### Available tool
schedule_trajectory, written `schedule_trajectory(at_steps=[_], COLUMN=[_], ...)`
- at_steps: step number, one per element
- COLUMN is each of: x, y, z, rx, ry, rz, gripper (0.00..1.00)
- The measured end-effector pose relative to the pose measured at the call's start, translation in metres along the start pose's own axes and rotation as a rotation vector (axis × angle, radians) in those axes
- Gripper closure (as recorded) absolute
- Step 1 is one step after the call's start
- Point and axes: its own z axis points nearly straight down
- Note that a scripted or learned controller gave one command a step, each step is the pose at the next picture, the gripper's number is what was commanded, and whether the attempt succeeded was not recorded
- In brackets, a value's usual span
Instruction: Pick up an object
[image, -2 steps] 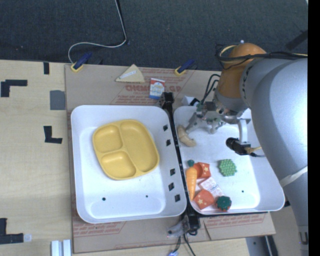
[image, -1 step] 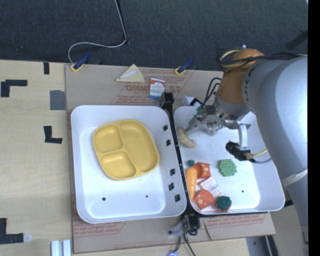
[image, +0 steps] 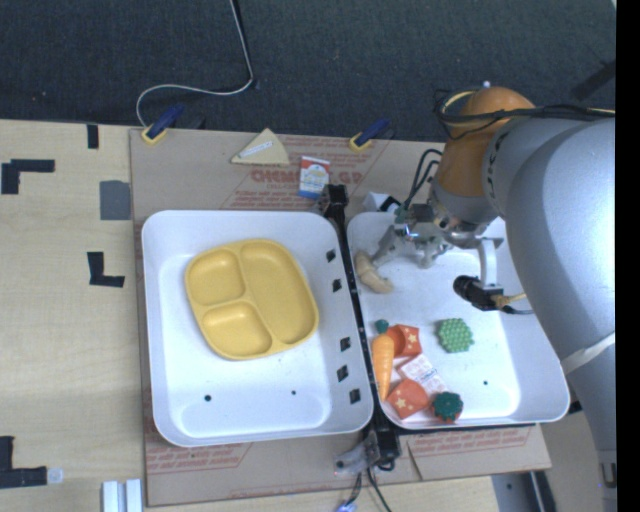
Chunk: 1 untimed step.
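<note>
Over right bin (image: 540, 400) — fingers (image: 385, 245) apart, holding nothing, tip just above banana piece (image: 374, 277).

The arm (image: 560, 200) covers the right bin's (image: 470, 395) far right corner and runs off the picture's right edge. The gripper's (image: 415, 232) fingertips blur into shadow. The small box's (image: 314, 177) label is perhaps printed; unreadable.

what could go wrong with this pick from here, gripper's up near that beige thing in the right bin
1. The gripper sits beside the beige banana-like piece, which lies close to the bin wall; a finger could strike the wall.
2. The piece looks small and rounded, so it may slip out.
3. The carrot, orange blocks and green broccoli crowd together, so picking one may drag its neighbours.
</note>
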Motion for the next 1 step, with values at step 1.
schedule_trajectory(at_steps=[1], x=[0.0052], y=[-0.0477], z=[-0.0010], rx=[-0.031], ry=[0.000], rz=[0.005], gripper=[0.00])
